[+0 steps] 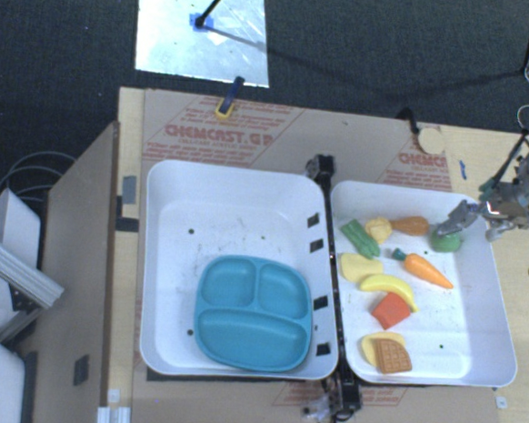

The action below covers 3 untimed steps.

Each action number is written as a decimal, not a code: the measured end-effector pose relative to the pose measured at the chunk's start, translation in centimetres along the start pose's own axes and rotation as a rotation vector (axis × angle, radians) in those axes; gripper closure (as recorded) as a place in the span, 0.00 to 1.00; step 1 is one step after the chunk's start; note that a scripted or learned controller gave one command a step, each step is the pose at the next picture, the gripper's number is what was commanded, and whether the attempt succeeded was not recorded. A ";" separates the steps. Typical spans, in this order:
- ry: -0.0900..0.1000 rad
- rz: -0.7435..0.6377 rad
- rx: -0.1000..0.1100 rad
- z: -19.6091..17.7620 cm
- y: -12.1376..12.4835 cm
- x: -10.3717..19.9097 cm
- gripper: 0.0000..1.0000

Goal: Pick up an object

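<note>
Green toy point(447, 237): small rounded piece at the far right of the right bin point(485, 360), directly under the claw point(463, 219), apparently touching its tips. Whether the claw is released, clenched or grasping the toy cannot be told at this size; the tips blur into the toy.

Neighbours, placed from the claw:
- brown bread-shaped piece point(410, 226), just beside, toward the bin divider
- carrot point(427, 269), near, toward the front of the bin
- pale yellow lump point(378, 229) and green pod point(360, 236), farther toward the divider
- banana point(388, 285), red block point(391, 310) and waffle piece point(391, 356), well apart, toward the front edge
- blue divided plate point(255, 311), in the left bin point(166, 244), far across from the claw

Risks, as judged:
- rounded toy may squirt out sideways if the tips close off-centre
- toy sits close to the bin's far wall, so one tip could catch the rim
- bread piece and carrot are close enough to be nudged or pinched along with it
</note>
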State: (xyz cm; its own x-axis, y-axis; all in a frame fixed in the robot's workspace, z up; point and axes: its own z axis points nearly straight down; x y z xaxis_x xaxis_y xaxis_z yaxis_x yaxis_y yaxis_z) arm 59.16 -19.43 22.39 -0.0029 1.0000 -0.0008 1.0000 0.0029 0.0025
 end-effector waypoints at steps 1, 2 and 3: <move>0.001 0.003 0.006 14.6 -2.1 -1.2 0.00; 0.000 0.001 -0.002 12.8 -1.8 -1.2 1.00; 0.003 -0.007 0.001 14.0 -0.2 6.8 1.00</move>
State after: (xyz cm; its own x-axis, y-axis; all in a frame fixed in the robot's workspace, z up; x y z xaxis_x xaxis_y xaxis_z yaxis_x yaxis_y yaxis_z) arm 58.97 -12.62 8.41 -0.0102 0.9999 0.0023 0.9999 0.0102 0.0015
